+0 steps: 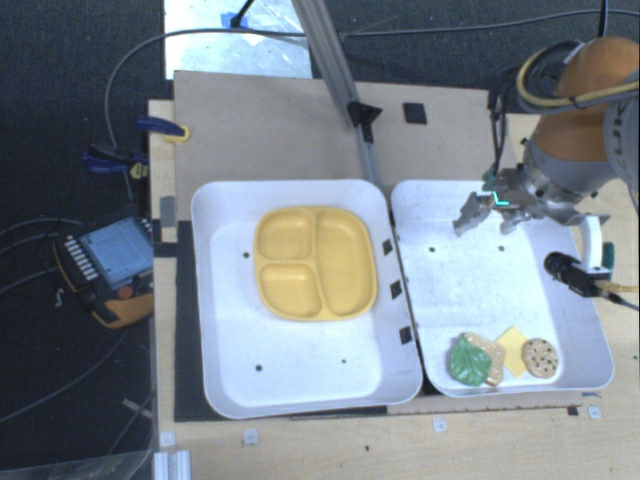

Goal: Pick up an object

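In the right bin (450,298), near its front edge, lie a green leafy piece (466,361), a yellow wedge (513,349) and a round brown cookie (540,357), close together. My gripper (489,215) hangs over the back of that bin, well behind those pieces. Its two grey fingers are spread apart with nothing between them. The arm's orange band (595,78) is above it at the upper right.
A yellow three-compartment plate (313,263) rests in the left bin (230,368). A metal pole (330,48) slants down to the bins' back edge. A black cylindrical part (568,271) sticks out over the right bin's right side. Cables and a handheld device (105,258) lie left of the bench.
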`<state>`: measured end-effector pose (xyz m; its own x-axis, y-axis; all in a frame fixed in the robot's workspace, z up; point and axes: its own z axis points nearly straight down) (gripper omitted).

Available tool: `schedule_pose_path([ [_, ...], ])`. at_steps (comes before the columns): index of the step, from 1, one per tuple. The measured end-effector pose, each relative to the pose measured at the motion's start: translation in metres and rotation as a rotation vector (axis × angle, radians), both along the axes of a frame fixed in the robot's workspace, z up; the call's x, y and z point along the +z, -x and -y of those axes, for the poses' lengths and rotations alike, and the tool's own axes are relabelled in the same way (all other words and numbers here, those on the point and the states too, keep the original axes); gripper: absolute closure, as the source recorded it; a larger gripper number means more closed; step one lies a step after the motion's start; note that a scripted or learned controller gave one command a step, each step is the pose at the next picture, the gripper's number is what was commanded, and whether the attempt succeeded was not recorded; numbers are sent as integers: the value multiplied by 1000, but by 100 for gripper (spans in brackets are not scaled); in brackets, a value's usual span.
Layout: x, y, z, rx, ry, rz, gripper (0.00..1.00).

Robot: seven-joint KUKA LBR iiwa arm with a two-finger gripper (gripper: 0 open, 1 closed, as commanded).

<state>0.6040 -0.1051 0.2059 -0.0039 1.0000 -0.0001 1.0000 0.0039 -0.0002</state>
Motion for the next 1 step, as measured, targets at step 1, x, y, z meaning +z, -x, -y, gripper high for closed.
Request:
schedule_pose_path([
  [1, 1, 0, 0, 0, 0, 2, 0],
])
